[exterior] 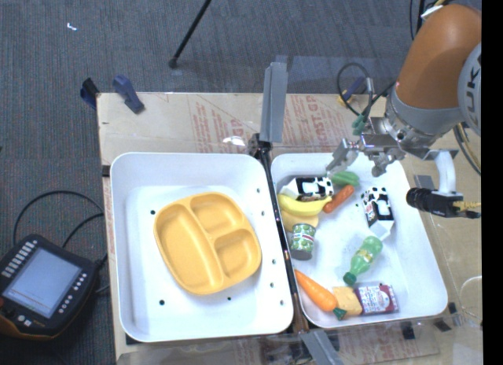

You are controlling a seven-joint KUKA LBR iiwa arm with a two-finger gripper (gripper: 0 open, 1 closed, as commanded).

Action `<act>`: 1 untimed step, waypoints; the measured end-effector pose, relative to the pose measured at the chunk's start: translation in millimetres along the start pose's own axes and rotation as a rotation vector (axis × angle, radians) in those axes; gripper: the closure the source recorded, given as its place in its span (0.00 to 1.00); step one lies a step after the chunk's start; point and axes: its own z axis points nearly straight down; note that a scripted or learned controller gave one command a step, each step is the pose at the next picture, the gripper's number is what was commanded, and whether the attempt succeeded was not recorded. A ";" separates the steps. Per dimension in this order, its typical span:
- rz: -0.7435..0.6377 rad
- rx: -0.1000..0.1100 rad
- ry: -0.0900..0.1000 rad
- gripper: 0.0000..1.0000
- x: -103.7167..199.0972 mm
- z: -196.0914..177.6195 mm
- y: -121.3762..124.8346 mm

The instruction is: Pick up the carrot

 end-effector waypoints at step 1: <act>-0.001 0.001 0.001 1.00 0.4 -8.5 0.6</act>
